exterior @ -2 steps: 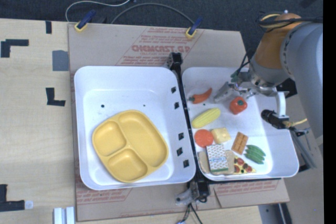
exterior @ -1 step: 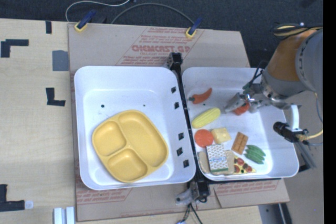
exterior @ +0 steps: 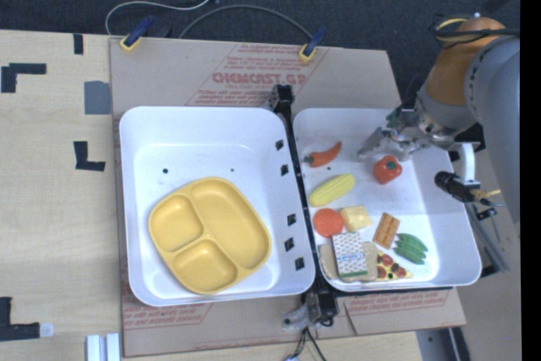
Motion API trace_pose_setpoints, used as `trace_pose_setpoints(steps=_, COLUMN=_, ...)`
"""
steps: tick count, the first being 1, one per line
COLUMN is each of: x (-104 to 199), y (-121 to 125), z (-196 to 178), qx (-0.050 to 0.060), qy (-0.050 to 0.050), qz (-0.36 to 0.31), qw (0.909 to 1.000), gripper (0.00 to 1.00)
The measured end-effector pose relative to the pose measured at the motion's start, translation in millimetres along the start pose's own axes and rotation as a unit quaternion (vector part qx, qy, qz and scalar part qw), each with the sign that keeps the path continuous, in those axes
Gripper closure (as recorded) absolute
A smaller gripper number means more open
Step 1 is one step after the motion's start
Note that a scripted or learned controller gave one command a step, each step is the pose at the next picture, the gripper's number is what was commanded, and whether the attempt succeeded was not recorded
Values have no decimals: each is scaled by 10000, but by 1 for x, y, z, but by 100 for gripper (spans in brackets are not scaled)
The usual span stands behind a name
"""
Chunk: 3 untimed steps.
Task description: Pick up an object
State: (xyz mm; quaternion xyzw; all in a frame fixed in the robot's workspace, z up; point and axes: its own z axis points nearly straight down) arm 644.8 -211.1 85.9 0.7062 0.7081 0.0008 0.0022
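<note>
Your pincer [exterior: 385, 146] is hovering just above the tomato [exterior: 387, 170]; whether it is spread, you cannot tell. The chili [exterior: 324, 155] is lying slantwise, tip pointing up-right.

Bright, even overhead light, soft shadows inside the white bins [exterior: 135, 135], slightly soft focus throughout.

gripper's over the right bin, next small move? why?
Probably a short descent onto the small red tomato-like toy. The gripper sits just above it in the right white bin, nothing visibly between its fingers, and the toy stands apart from the yellow corn cob and the red chili pepper, so it looks like the easiest pick.
</note>
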Motion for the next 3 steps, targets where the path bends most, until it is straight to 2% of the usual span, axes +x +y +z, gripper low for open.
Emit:
trace_pose_setpoints(steps=1, x=23, y=-39, z=-1, qx=7, qy=-7, qz=11, qw=10000, gripper=0)
trace_pose_setpoints(steps=2, x=23, y=-37, z=-12, qx=-7, qy=-1, qz=8, qw=10000, gripper=100)
trace_pose_setpoints(steps=3, x=81, y=15, z=-62, qx=-11, qy=13, qz=-28, qw=10000, gripper=100)
